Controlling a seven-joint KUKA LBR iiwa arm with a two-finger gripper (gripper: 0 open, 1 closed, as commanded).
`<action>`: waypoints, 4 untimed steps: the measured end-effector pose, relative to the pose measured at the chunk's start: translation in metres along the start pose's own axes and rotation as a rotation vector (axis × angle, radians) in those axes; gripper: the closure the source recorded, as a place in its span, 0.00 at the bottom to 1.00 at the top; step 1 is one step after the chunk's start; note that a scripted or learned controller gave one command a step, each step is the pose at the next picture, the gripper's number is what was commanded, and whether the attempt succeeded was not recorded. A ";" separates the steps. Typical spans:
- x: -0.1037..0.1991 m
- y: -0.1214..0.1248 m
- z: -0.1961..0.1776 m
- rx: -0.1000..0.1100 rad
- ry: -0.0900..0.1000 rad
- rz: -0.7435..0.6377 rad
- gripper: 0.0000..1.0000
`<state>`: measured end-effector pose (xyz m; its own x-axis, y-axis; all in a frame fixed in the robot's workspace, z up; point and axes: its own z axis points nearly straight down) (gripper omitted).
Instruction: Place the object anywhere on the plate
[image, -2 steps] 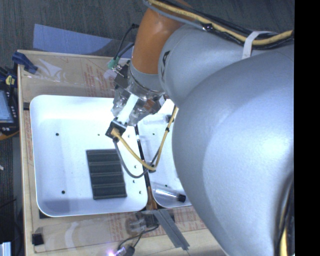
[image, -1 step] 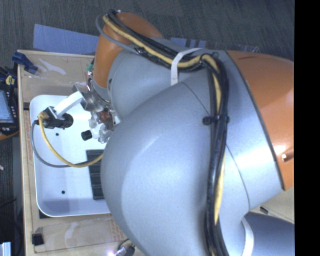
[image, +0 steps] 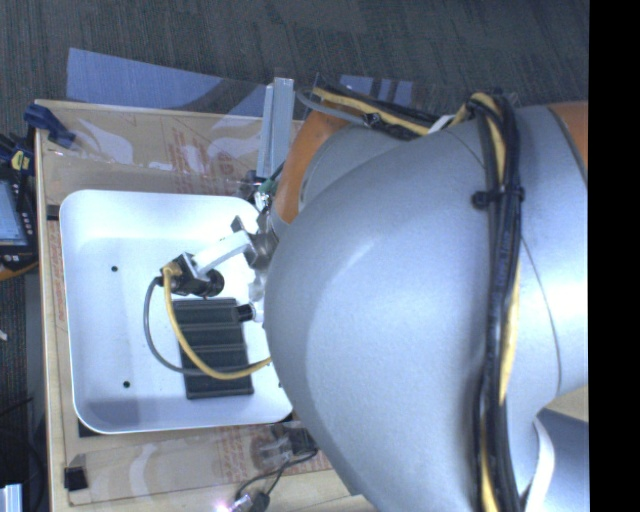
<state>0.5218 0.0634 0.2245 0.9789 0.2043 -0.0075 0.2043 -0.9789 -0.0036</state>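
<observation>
In the camera view, the frame's right and centre are taken up by the grey arm (image: 420, 320), along which black and yellow cables (image: 497, 250) are run. The gripper (image: 215, 350), seen as a black ribbed block looped by a yellow cable, is held over the left white bin (image: 95, 300) on the worktop (image: 150, 150). Whether it is open or closed cannot be told.

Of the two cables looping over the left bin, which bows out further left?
The grey cable; the yellow cable stays tight against the black ribbed block.
</observation>
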 end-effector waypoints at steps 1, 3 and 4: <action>0.050 0.046 0.024 0.001 0.001 -0.010 1.00; 0.106 0.065 0.034 0.000 0.001 -0.311 1.00; 0.110 -0.019 0.105 -0.002 0.000 -0.165 1.00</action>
<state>0.6250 0.1049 0.1186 0.9319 0.3627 -0.0074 0.3627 -0.9319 -0.0027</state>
